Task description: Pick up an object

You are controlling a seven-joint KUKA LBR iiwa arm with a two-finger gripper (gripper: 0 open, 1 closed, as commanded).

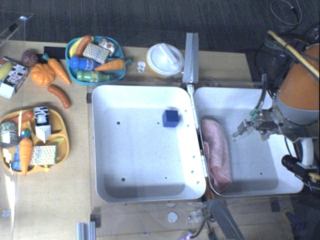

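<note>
In the camera view nothing has been lifted: the pink rolled cloth [216, 153] lies along the left wall of the right bin [280, 185], and the blue block [171, 118] sits near the back right corner of the left bin [102, 184]. The gripper [245, 129] hangs over the right bin's middle, apparently holding nothing, though whether it is spread or closed is too blurred to tell, so the pick is all to do.

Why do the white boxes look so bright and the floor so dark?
In the camera view, light bounces off the left bin and right bin, washing out their white floors; soft shadows sit along their near walls. The blue cube looks slightly fuzzy, and the gripper is blurry too.
</note>
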